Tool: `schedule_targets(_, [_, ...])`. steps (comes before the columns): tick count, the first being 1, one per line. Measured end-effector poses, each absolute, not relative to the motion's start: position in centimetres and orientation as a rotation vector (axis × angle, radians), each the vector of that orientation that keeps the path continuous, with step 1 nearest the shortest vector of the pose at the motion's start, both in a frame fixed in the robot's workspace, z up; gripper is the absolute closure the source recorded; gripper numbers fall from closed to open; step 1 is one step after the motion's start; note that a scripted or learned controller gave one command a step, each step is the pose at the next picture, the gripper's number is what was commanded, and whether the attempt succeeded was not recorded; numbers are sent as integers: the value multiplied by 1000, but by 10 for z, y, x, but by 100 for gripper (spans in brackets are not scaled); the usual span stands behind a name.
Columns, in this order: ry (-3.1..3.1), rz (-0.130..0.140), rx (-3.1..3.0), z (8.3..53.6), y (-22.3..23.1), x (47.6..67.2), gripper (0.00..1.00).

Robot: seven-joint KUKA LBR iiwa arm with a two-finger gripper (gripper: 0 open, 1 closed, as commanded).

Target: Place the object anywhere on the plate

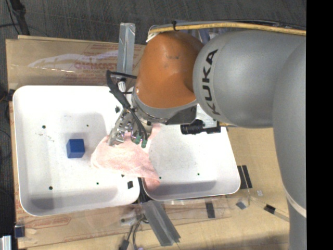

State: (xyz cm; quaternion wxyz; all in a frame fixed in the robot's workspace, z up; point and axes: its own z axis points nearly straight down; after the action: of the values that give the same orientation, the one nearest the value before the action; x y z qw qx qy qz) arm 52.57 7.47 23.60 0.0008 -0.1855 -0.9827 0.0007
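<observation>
A small blue cube (pixel 76 148) lies on the floor of the left bin (pixel 31 113), left of centre. A pale pink plate (pixel 127 161) rests tilted across the ridge between the two bins, partly in each. My gripper (pixel 128 132) hangs just over the plate's upper edge, under the orange band of the arm (pixel 166 77). It is about a hand's width to the right of the cube and not touching it. The arm's bulk hides the back part of the right bin.
The right bin (pixel 208 176) shows its front half below the arm. A grey post (pixel 126 48) stands behind the bins. Brown cardboard (pixel 62 61) lies under and behind the left bin. Black tape marks (pixel 244 176) lie on the bench at the right.
</observation>
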Motion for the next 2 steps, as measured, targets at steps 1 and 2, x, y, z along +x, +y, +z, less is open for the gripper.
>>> schedule_targets(1, [-3142,1,7,225,122,514,100])
schedule_targets(2, [-3141,2,15,231,169,494,100])
